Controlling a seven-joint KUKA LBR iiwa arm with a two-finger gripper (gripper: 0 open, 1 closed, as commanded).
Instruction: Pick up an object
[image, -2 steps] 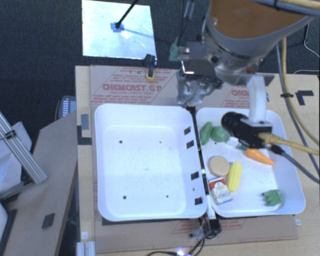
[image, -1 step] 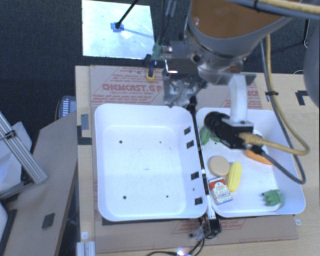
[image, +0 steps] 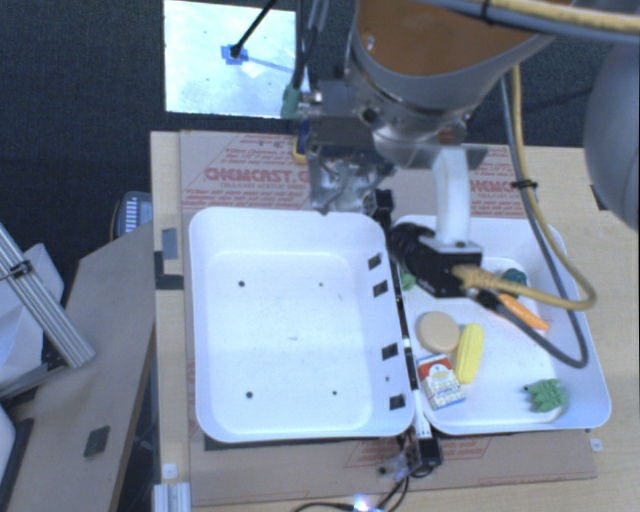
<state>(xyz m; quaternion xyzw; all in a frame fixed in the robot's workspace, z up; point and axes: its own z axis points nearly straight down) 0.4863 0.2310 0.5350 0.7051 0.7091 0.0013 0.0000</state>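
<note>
Several small objects lie in the right bin (image: 575, 400), while the tool (image: 345, 190) hangs over the far edge of the left bin (image: 290, 320), close to the corner where the two bins meet. The candidates therefore all sit toward the near right of the tool, across the divide between the bins. A round tan disc (image: 437, 330) lies nearest that divide, touching a yellow corn cob (image: 469, 352) whose long axis runs roughly from far to near. Just in front of them rests a small red-and-white box (image: 441, 384), and a green toy (image: 545, 396) sits well apart near the bin's near right corner. An orange carrot-like piece (image: 520, 310) lies farther back, partly under the black cable mount (image: 430, 262) and yellow hose (image: 540, 295).

Whether the tool is wide or narrow cannot be told; its metal parts blur together, and nothing is seen held in it. The coming move likely calls for travel rightward and nearward before any descent.
</note>
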